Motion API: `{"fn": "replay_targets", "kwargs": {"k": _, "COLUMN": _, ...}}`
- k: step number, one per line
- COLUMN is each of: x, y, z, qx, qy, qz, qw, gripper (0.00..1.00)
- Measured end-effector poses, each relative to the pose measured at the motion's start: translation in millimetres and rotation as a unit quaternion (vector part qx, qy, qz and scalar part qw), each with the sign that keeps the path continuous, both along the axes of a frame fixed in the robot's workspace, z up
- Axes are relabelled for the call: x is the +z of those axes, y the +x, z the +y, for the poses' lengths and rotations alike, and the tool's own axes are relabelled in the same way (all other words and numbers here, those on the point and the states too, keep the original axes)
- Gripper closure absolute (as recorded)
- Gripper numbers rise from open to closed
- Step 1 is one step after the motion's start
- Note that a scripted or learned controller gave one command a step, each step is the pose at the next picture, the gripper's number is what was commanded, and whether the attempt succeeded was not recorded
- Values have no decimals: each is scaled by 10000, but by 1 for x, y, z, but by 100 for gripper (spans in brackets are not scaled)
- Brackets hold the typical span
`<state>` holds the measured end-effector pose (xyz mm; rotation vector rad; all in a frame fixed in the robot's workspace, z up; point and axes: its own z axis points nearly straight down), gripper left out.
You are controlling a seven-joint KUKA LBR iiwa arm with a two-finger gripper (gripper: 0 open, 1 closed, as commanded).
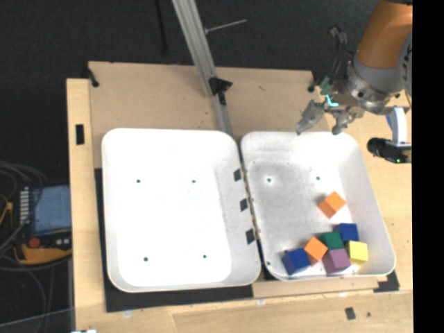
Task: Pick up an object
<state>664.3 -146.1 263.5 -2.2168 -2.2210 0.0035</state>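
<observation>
orange cube [332, 204] alone mid right bin [291, 151], other cubes clustered at near edge. gripper [322, 124] fingers spread, holding nothing, above bin's far rim.

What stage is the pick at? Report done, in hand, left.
Done: nothing; every block, including the lone orange block, lies in the right bin.
In hand: nothing; the tool hovers open over that bin's far rim.
Left: descend, grasp a block, lift.
</observation>
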Motion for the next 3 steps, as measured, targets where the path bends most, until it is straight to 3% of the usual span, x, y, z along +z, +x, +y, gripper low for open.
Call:
{"fn": "replay_targets", "kwargs": {"k": 1, "x": 3, "y": 1, "z": -1, "qx": 9, "qy": -19, "qz": -22, "qw": 10000, "gripper": 0}}
{"fn": "replay_targets", "kwargs": {"k": 3, "x": -94, "y": -4, "z": -15, "qx": -16, "qy": -18, "qz": -5, "qw": 10000, "gripper": 0}}
